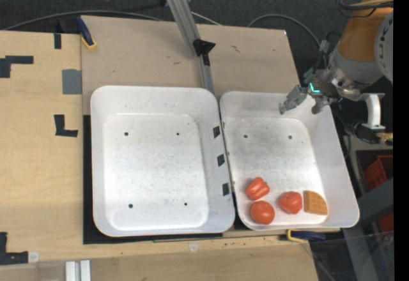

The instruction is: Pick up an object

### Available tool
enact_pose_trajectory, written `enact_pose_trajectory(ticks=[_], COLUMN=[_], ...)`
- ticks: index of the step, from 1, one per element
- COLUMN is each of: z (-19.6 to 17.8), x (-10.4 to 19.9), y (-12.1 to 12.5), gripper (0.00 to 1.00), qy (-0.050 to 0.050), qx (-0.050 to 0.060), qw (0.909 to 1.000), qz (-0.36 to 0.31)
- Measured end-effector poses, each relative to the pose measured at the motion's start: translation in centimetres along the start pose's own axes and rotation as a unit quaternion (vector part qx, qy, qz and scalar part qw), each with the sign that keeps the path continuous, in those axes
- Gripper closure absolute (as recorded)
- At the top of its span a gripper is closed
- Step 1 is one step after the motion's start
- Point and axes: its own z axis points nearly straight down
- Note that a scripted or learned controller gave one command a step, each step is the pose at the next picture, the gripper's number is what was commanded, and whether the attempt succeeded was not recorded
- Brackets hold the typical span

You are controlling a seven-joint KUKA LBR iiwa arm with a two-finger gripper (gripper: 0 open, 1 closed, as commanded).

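Note:
Three red items lie in the near part of the right bin [268, 113]: a red pepper-like piece [257, 188], a red tomato-like ball [262, 212] and another red ball [290, 202]. Beside them, toward the bin's near right corner, sits a tan waffle-like piece [315, 202]. My gripper [301, 102] hangs over the far right corner of the right bin, well away from those objects. Its two fingers [289, 101] stand apart, with nothing between them.
The left bin [153, 158] lies beside the right one, joined by dark clips along the seam. A slanted metal pole [185, 18] rises behind the bins. Cables trail over the dark floor at the back.

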Motion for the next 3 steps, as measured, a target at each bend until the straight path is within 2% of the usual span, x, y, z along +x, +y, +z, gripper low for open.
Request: enact_pose_trajectory(ticks=[1,3], z=[-0.3,10.9], x=[0.0,0.8], y=[0.1,0.7], gripper=[0.00,0.00], qy=[-0.001,-0.001], qx=[-0.002,0.000], qw=[1.0000,1.0000], qz=[-0.001,-0.001])
